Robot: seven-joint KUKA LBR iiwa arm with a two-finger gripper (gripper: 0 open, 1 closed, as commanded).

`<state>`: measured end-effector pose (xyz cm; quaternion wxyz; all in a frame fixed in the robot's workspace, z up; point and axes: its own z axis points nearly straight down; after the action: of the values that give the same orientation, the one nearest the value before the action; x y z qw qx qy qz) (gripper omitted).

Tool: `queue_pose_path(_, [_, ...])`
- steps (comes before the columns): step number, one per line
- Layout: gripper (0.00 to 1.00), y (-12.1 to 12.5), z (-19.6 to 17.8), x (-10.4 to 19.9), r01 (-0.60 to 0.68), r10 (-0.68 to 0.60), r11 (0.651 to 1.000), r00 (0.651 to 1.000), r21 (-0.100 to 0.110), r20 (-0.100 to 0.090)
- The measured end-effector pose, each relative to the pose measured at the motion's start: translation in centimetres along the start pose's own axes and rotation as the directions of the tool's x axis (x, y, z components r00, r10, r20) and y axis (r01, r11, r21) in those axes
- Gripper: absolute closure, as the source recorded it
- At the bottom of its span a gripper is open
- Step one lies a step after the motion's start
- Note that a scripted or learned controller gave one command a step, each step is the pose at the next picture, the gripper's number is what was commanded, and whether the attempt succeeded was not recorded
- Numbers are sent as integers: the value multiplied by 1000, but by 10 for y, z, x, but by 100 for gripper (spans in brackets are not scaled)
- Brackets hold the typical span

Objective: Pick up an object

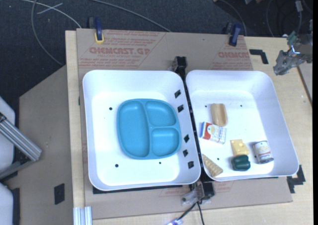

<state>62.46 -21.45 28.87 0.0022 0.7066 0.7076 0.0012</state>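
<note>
The pincer (287, 61) hovers past the right bin's (278, 101) far right corner, its state seemingly unreadable.

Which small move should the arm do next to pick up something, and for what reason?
Probably bring the gripper from beyond the right bin's far corner inward and over the small can. All the loose items lie in that bin, and the can stands slightly apart near the right wall, so it looks easiest to approach.

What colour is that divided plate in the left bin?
Light blue all over. The divided plate shows clearly in the camera view, lying in the left bin.
</note>
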Motion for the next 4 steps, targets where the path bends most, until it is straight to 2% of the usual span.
queue_pose_path(2, [100, -17, 1, 112, 4, -4, 1000, 1000, 7, -4])
queue_pose_path(4, [100, -39, 32, 226, 5, -5, 1000, 1000, 9, -5])
